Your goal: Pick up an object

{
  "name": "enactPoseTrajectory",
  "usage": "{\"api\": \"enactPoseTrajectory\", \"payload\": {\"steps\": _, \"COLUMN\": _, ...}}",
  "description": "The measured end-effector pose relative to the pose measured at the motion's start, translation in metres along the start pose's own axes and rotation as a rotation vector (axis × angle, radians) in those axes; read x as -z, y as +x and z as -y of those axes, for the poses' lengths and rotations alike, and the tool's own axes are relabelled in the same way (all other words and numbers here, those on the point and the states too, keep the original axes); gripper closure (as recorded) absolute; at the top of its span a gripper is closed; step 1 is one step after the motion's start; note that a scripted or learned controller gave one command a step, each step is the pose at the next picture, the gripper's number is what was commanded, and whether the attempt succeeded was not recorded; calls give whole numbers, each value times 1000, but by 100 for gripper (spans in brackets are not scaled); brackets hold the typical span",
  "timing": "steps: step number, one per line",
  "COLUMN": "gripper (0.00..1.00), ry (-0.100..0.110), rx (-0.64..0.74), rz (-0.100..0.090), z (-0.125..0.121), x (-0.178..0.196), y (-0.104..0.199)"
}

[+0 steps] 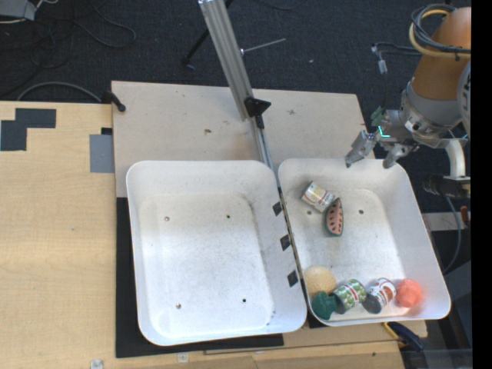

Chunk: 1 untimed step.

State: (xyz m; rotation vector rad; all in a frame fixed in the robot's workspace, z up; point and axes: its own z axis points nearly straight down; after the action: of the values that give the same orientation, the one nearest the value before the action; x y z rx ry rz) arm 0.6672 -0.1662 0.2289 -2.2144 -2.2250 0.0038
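My gripper [375, 154] hangs over the far rim of the right bin [407, 198], its two fingers spread open with nothing between them. Below it in that bin lie a small silver can [316, 196] and a watermelon-slice toy [334, 219]. Along the bin's near wall sit a tan ball [320, 278], a dark green toy [325, 305], a green-and-red striped can [350, 294], a red-and-white can [380, 293] and an orange-pink ball [410, 293].
The left bin [154, 206] lies beside the right one, joined by black clips [283, 241] along the shared wall. A slanted aluminium bar [231, 56] rises behind the bins. Cables lie on the dark floor beyond the bench.
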Motion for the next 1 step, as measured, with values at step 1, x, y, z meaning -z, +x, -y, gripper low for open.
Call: {"api": "enactPoseTrajectory", "payload": {"steps": 1, "gripper": 0, "ry": 4, "rx": -1, "rz": -2, "z": 5, "x": -58, "y": 9}}
